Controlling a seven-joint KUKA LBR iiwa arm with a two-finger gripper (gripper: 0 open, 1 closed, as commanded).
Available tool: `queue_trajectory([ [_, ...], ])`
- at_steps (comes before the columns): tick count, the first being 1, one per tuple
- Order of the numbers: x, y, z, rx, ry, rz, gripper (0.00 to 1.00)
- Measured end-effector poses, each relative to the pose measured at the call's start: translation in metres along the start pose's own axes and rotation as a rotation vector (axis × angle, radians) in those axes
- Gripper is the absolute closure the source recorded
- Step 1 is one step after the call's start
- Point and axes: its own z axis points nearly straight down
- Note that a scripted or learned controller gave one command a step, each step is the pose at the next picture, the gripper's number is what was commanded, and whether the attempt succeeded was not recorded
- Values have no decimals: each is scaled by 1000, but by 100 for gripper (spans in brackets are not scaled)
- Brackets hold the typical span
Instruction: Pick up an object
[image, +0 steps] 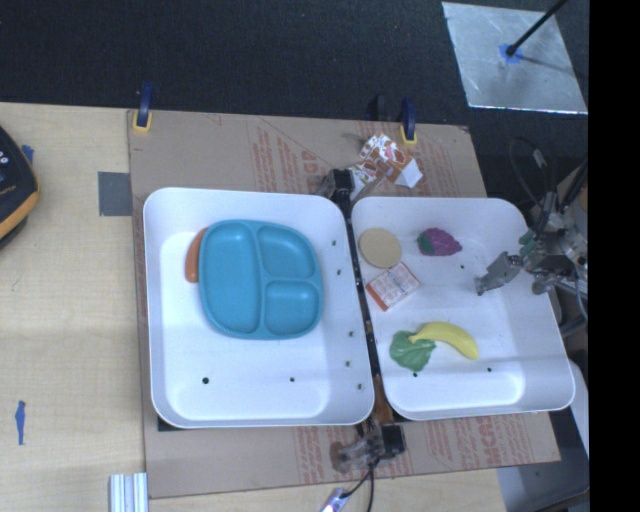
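Note:
The right bin (520, 385) holds a yellow banana (450, 339) with a green leafy piece (410, 351) touching its left end. It also holds a small red and white box (392, 286), a tan round disc (380, 247) and a purple lump (438, 242). My gripper (518, 277) hovers over this bin's right side, to the right of the purple lump and above the banana in the view. Its two grey fingers (493, 272) stand apart, open, with nothing between them.
The left bin (250, 395) carries a blue divided plate (262, 278) with an orange object (192, 258) poking out from under its left edge. Crumpled wrappers (385, 160) lie on the cardboard behind the bins. Clamps and cables sit at the cardboard's edges.

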Motion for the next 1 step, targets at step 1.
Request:
queue_trajectory([
  [1,5,-49,119,-1,-2,0,0],
])
